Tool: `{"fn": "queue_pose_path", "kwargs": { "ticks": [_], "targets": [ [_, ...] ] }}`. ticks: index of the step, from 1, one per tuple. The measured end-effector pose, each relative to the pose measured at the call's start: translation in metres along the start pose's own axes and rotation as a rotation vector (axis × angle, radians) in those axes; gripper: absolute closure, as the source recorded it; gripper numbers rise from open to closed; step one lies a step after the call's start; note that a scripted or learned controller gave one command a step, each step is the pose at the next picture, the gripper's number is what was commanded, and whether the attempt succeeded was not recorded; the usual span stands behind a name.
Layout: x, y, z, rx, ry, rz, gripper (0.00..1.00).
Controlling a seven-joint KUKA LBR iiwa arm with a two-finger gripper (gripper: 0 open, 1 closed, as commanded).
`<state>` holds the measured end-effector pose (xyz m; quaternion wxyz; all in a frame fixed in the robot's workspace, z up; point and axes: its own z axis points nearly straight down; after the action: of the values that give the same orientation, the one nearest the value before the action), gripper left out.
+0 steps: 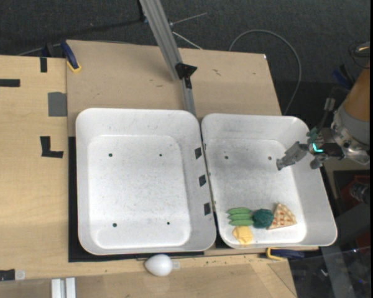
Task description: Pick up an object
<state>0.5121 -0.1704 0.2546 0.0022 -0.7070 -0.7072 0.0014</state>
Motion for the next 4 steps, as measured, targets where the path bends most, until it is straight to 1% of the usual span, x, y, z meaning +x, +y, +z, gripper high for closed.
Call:
{"fn": "queue_pose_path", "kwargs": {
  "ticks": [1,2,3,4],
  "targets": [
    [0.000,0.001,-0.002,-0.004,-0.001,-0.001,0.00],
    [0.010,0.002,0.047,0.001,0.000,0.000,0.00],
    [0.015,-0.008,0.103,0.003,0.001,0.000,0.00],
    [0.008,-0.003,0.155,0.003,0.000,0.000,0.00]
  ]
}}
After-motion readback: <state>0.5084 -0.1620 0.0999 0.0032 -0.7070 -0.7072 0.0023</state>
